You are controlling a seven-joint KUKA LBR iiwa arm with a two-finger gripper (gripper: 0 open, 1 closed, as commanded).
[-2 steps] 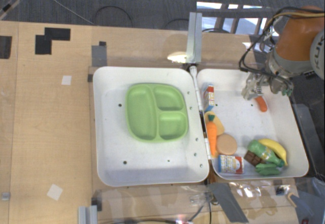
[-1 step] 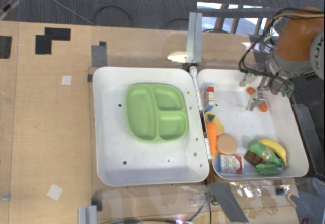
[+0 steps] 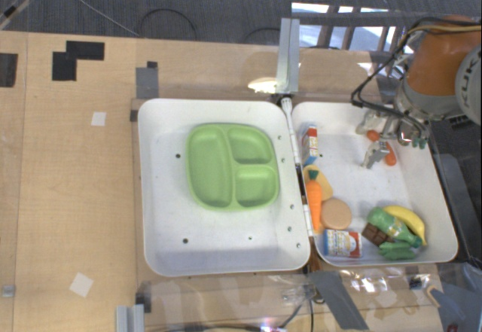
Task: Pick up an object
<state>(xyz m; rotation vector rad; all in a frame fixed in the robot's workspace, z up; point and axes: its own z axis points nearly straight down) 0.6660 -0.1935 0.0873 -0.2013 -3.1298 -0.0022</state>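
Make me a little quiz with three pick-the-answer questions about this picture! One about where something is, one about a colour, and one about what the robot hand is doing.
1. Where is the banana?
A. on the green plate
B. in the right bin, near corner
C. on the wooden bench

2. What colour is the divided plate in the left bin?
A. green
B. red
C. blue

3. Where is the gripper now?
A. over the left bin
B. over the right bin's far part
C. touching the banana

Answers: 1 B, the banana lies by the right bin's near right corner. 2 A, the plate is plainly light green. 3 B, the gripper hangs over the right bin's far part, apart from the banana.
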